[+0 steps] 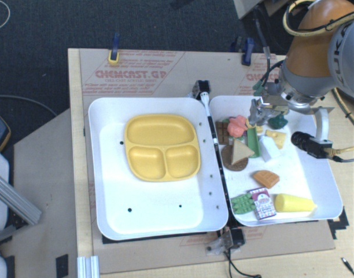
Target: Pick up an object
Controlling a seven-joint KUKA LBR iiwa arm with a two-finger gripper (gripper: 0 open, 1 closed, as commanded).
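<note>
Two white bins (102, 155) share the bench; gripper (259, 116), finger state indeterminate, hovers over toys at right bin's far-left corner, nothing lifted yet.

Both white bins (102, 155) look like smooth, slightly glossy plastic, and the yellow divided tray (162, 146) has a similar smooth plastic look with a softer, satin sheen. The bench board (136, 71) beneath them looks like matt brown paper or cardboard with red print. The arm's orange band (316, 36) is glossy.

Toys (246, 141) crowd right bin (324, 181); left bin's (107, 172) front open.
</note>
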